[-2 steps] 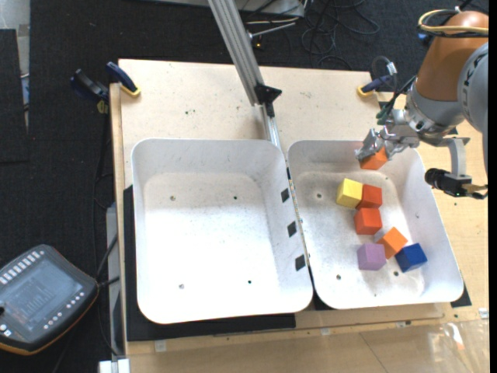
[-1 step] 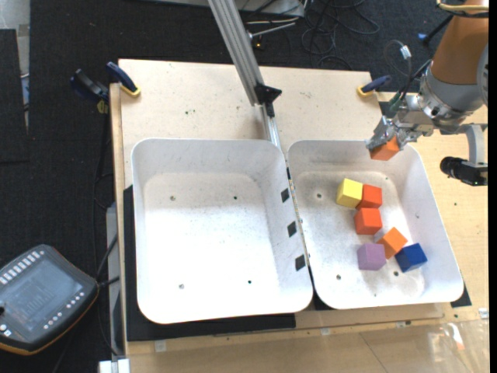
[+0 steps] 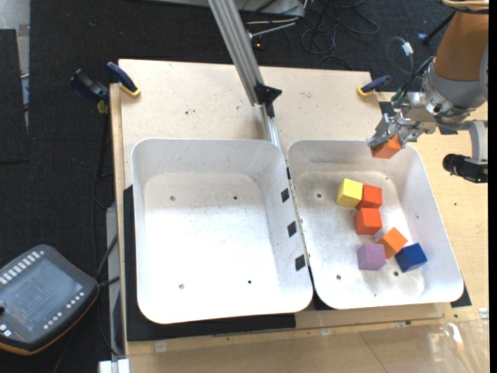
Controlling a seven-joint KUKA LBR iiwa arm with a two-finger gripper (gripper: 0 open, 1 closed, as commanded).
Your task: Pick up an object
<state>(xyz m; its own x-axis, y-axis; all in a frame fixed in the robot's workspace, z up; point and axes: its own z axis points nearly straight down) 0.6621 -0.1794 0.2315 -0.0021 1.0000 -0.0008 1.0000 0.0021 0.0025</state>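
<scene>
Camera view: the grey two-finger tool [image 3: 388,140] sits over the far right corner of the right-hand shallow white plastic bin [image 3: 439,216], carried on the grey arm with an orange band [image 3: 464,37] entering from the right. A small orange foam cube [image 3: 386,148] sits between the tool's fingers, which are closed against it; the cube is raised above the bin rim, tilted.

Right-hand bin contents, clustered in its right half: a yellow foam cube [image 3: 349,193] farthest, touching a red-orange cube [image 3: 372,196] to its right; a second red-orange cube [image 3: 368,221] just nearer; a smaller orange block [image 3: 394,240]; a purple cube [image 3: 371,256] beside it on the left; a dark blue cube [image 3: 411,257] nearest the right wall.

The left-hand shallow white plastic bin [image 3: 155,169] adjoins it on the pale wooden tabletop [image 3: 194,99].
</scene>
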